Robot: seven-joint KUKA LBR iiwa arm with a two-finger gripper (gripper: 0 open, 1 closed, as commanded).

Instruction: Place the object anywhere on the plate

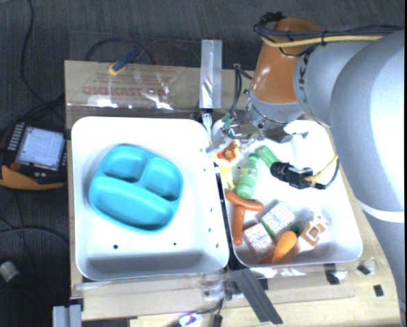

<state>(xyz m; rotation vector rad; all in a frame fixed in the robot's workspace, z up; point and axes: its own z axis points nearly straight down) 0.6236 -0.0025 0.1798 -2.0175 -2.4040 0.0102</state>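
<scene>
A blue divided plate (136, 187) lies in the left white bin (87, 251) with nothing on it. My gripper (228, 136) reaches down into the far left corner of the right bin (346, 240), under the orange wrist band (279, 60). Just below the gripper sits a small red and orange piece (228, 154); whether it is touched I cannot tell. Nearby lie a green bottle (249, 172), an orange sausage shape (240, 213), a carrot (285, 246) and small printed boxes (277, 218).
The big grey arm (367, 94) covers the right bin's far right side. A black cable plug (288, 173) hangs over the bin. The divider wall (218, 203) between the bins runs just left of the gripper. A handheld device (34, 152) lies left of the bench.
</scene>
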